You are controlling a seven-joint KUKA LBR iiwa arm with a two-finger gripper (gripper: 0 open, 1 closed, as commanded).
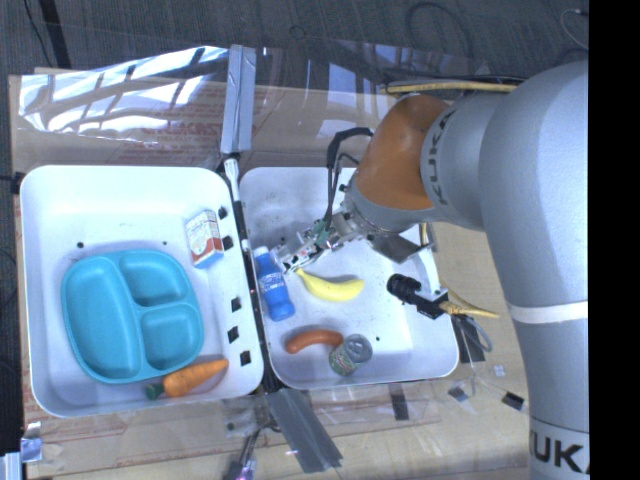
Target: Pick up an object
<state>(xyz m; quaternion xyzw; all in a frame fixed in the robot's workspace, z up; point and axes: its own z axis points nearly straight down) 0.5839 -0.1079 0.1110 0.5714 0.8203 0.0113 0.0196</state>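
My gripper (298, 256) hangs low over the right bin (432, 360), pointing left. It sits just above the yellow banana (333, 287) and right of the blue bottle (272, 284), which lies along the bin's left wall. Nothing shows held in the gripper. A reddish sausage (313, 340) and a small tin can (349, 355) lie near the bin's front edge.
The left bin (40, 208) holds a blue divided tray (131, 313), a small red and white carton (204, 238) and a carrot (192, 376) at the front. The arm's big grey body covers the right side of the bench.
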